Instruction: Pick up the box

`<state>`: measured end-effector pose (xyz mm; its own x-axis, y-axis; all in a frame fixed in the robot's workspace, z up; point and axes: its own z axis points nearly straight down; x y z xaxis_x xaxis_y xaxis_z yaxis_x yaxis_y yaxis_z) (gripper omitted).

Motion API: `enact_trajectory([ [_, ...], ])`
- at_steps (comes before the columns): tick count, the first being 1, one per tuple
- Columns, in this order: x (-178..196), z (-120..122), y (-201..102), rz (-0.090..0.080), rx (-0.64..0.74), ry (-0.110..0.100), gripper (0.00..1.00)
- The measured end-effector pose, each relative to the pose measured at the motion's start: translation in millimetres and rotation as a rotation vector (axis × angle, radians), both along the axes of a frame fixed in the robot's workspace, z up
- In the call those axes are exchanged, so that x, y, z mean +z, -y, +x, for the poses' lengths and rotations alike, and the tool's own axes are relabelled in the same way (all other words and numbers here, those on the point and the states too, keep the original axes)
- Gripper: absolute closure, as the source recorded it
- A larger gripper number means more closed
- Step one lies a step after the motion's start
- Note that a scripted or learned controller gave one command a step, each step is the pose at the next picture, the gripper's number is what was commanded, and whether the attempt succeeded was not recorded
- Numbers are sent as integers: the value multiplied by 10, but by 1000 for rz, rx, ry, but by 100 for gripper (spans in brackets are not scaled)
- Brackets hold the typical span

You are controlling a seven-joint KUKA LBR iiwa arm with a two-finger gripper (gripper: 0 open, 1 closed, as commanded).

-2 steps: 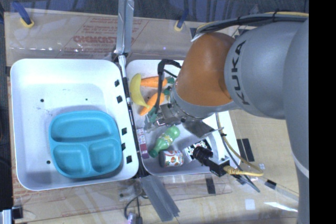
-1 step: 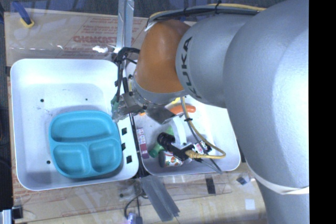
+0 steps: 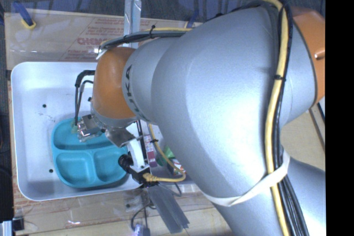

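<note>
Your arm (image 3: 221, 108) covers most of the near scene, reaching down into the left bin (image 3: 27, 119). The gripper (image 3: 86, 129) sits low over the upper rim of a teal divided tray (image 3: 88, 166); whether it is wide or narrow, I cannot tell. I cannot identify the box; it may lie hidden beneath the arm. I judge this the descent step. Next, confirm the target before closing.

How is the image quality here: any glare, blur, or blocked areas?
Camera view: soft, even light; the arm looms close and slightly soft, covering most of the bench; mild sheen on its grey shell; the left bin and blue tray read clearly.
</note>
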<state>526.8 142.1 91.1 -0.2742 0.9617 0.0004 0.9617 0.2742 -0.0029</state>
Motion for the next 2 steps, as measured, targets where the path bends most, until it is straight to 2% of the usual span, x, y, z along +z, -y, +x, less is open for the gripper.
enact_trajectory([
  [1,2,184,-118,-1,-71,1,100],
  [2,20,-205,439,1,161,10,100],
])
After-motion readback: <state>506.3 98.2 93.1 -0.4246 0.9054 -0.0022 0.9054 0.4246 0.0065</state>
